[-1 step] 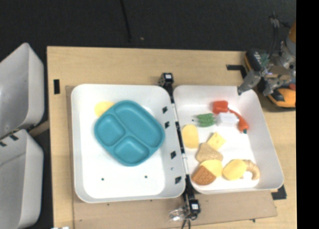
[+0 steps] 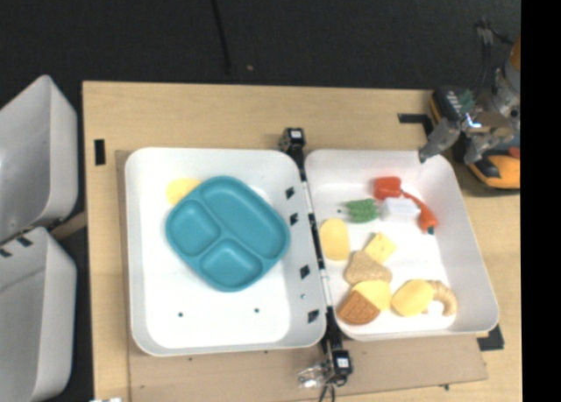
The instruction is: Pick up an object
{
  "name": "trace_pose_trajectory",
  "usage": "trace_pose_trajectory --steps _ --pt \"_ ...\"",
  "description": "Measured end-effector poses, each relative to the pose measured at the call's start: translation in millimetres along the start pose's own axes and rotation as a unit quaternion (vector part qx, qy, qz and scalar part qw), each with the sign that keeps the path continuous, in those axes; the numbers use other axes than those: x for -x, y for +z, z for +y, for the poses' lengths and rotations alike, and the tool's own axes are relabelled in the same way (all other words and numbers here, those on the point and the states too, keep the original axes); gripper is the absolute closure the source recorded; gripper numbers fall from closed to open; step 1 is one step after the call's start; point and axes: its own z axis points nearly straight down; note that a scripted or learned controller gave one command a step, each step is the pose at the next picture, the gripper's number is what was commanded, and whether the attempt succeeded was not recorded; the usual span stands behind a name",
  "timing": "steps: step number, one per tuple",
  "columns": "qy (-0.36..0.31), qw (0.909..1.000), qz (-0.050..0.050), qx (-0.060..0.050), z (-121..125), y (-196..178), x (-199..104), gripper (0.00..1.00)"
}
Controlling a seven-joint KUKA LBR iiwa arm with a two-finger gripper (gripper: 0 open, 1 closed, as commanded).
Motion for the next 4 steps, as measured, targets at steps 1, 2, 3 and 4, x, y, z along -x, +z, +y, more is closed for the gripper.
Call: trace_pose_trajectory --steps 1,2,3,4 --pt "0.000 1.0000 0.000 -0.002 -4.6 56.0 10.3 0.00" --pt "-0.001 1.0000 0.000 -0.001 -2.9 103.9 2.5 0.00" --pt "0.000 1.0000 0.000 -0.002 -1.3 166.9 3.2 0.00" --pt "0.000 1.0000 -0.001 0.000 -0.9 198.8 4.5 0.00"
